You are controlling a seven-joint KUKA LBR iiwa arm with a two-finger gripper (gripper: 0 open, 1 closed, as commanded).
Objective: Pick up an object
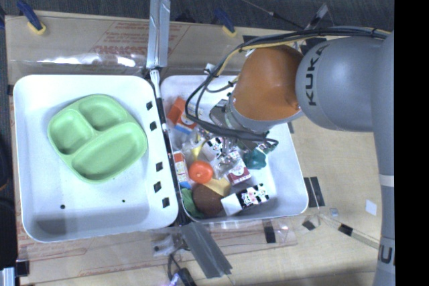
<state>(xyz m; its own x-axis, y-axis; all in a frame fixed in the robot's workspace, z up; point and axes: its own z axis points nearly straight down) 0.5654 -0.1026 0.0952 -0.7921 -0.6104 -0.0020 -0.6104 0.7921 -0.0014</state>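
two white bins side by side on a bench. left bin: a green divided plate, lying flat toward the upper middle. right bin: a heap of small things, crowded into the left and lower part. among them, an orange ball near the middle; a brown rounded lump just below it; a black-and-white patterned box to the right of the lump, near the lower wall; a teal piece above that box; an orange-red packet at the upper left, beside the divider. arm reaching in from the right, orange band over the upper half of the right bin. gripper down among the heap, just right of the ball and above the box. fingers lost in the clutter; cannot tell whether wide, narrow or closed on anything.
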